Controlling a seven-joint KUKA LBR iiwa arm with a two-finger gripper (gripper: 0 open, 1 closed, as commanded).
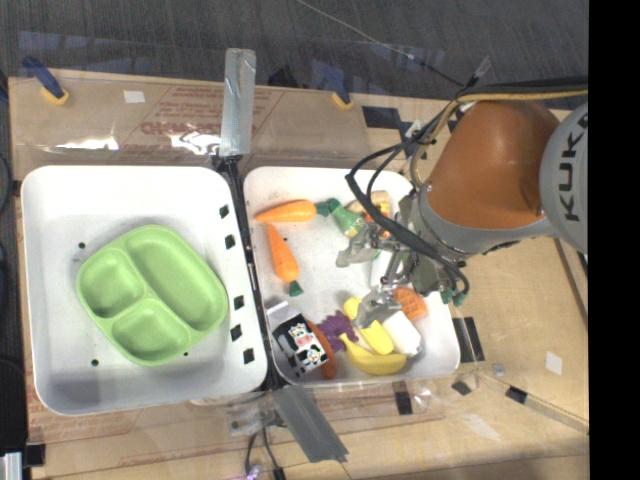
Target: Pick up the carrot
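Carrots lie in my right bin with a banana and toy cow. Left bin holds a green divided plate. I can't tell my gripper's state.

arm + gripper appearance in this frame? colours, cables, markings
Grey KUKA arm with black lettering on its housing and a broad, rounded orange band above the wrist. Black cables loop off the wrist side. The two-finger gripper is grey metal, slender, with small fittings around it.

arm hides bin's right wall, hand unclear
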